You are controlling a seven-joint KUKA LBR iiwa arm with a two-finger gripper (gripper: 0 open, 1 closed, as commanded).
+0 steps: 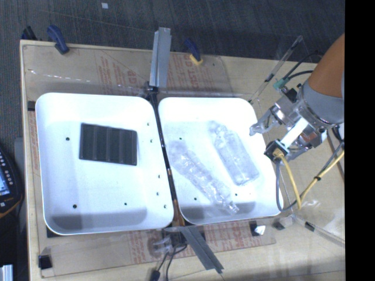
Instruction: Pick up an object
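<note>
Two clear plastic bottles lie in the right bin (176,113). One bottle (234,153) lies toward the bin's right side, the other bottle (202,175) slants from the middle down to the front wall. A dark grey ribbed block (108,144) lies flat in the left bin (53,113). My gripper (265,139) hangs over the right bin's right rim, just right of the nearer bottle. Its two fingers stand apart with nothing between them.
A metal divider bar (159,57) runs back from between the bins. Blue clamps (58,40) hold the bench's far edge. Cables and a yellow hose (310,183) trail right of the right bin. A dark device (6,183) sits at the left edge.
</note>
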